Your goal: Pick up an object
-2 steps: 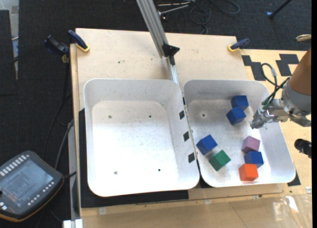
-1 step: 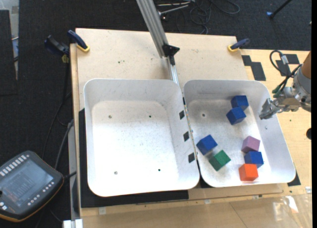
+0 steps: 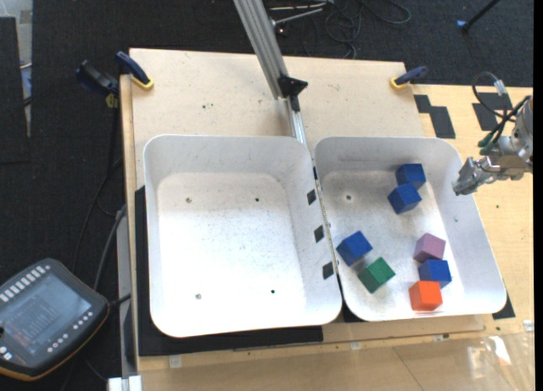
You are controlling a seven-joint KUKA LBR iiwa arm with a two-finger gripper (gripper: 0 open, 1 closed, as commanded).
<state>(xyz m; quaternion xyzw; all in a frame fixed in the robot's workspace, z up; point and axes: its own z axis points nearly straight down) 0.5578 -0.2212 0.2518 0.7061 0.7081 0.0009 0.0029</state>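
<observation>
Here, your candidates are six small blocks lying in the right bin (image 3: 475,237). Two dark blue blocks sit in its far half: one blue block (image 3: 411,174) nearest the back wall, and a second blue block (image 3: 405,198) touching or just in front of it. Near the bin's left wall you have a third blue block (image 3: 354,247), with a green block (image 3: 376,274) just beside it toward the front. At the front right, a purple block (image 3: 430,247), a fourth blue block (image 3: 435,271) and an orange-red block (image 3: 426,295) stand packed in a short line, each seeming to touch the next. All look like plain cubes, tilted at differing angles.

The gripper (image 3: 469,179) hangs at the right bin's right rim, above the edge and apart from every block. It is small and grey against the rim, and you cannot tell how its fingers stand; nothing is visibly between them. The arm behind it is cut off by the frame's right side.

The left bin (image 3: 170,211) lies beside the right one on the desk (image 3: 212,92).
</observation>
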